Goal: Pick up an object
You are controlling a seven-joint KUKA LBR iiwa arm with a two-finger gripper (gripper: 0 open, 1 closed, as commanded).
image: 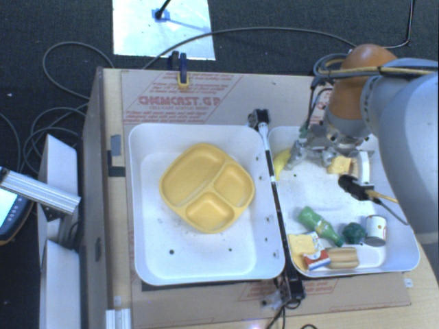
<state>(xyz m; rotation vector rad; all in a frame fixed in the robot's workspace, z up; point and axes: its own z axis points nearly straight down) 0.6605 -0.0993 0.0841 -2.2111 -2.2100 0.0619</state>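
Cardboard covers the surface (178, 98) under two white bins. Just beside the pincer (322, 149), toward the divider, lies a yellow banana-like piece (280, 161) in the right bin (405, 252); whether the pincer is clenched, I cannot tell. Farther left, a yellow divided plate (207, 186) fills the left bin (147, 252).

The yellow divided plate (208, 187) looks like smooth matt plastic, the two white bins (147, 252) like smooth, faintly shiny plastic, the green bottle (318, 224) is glossy, the sheet (206, 98) under the bins resembles printed cardboard, and the arm (405, 115) shows smooth grey metal.
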